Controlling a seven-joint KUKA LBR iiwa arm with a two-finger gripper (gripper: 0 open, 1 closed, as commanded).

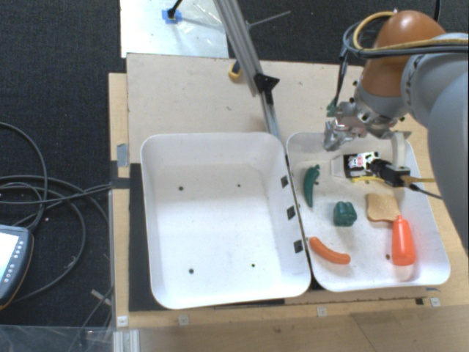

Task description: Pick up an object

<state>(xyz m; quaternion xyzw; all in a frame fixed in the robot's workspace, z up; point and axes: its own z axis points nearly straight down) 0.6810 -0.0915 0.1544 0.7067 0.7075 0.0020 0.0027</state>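
Note:
My gripper (337, 136) hangs over the far left part of the right bin (432, 270), above its floor, with nothing visibly in it. Below it lie a dark green chili pepper (311, 184) near the bin's left wall and a small green bell pepper (344, 213) in the middle. A tan slice of bread (382, 207) rests to the right of the bell pepper. An orange carrot-like piece (402, 242) sits at the front right. An orange sausage (329, 251) lies at the front left.
The left bin (161, 152) stands beside the right one, and their walls meet in a ridge with black clips (291, 211). A slanted metal pole (245, 42) crosses the back of the bench. Cables and a tablet (11, 259) lie far left.

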